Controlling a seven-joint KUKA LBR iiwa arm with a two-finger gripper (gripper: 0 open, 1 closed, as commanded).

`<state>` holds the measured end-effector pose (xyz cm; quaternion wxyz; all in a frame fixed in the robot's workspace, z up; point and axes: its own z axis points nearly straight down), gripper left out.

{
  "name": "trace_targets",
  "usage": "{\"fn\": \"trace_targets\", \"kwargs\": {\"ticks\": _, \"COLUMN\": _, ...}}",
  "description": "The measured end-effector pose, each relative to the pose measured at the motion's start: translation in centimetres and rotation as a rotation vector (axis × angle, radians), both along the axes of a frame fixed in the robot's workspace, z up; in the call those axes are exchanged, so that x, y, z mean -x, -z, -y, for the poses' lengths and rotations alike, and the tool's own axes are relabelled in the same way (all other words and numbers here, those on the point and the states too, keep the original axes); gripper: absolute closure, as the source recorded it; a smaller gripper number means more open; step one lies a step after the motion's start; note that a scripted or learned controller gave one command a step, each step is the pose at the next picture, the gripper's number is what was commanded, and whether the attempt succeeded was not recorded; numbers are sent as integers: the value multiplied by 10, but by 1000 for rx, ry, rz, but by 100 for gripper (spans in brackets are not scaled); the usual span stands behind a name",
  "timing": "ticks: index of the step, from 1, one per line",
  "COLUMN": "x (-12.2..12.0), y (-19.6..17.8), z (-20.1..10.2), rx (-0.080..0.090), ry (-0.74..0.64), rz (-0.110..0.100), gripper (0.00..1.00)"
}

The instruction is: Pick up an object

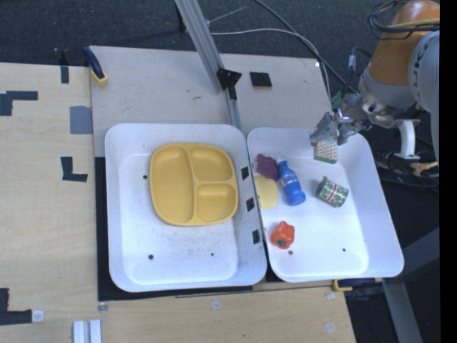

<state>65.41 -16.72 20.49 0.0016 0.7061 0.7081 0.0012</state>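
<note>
Checkered block [327, 149] is sitting clamped between the end effector [330, 138] fingers; lifting straight up, slowly, is looking wisest.

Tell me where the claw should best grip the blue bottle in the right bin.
Probably across the blue bottle's body, from above. It lies on its side, and the purple object and yellow object crowd its left, so closing across its width near the lower end looks safest.
</note>
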Motion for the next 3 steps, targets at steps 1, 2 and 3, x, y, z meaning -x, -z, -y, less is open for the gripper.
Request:
{"fn": "trace_targets", "kwargs": {"ticks": 1, "x": -1, "y": -63, "z": -5, "rx": 0, "ry": 1, "rz": 0, "gripper": 100}}
{"fn": "trace_targets", "kwargs": {"ticks": 2, "x": 22, "y": -67, "z": -55, "rx": -2, "ry": -2, "rz": -6, "gripper": 100}}
{"fn": "trace_targets", "kwargs": {"ticks": 3, "x": 47, "y": -51, "z": -108, "rx": -2, "ry": -3, "rz": -8, "gripper": 100}}
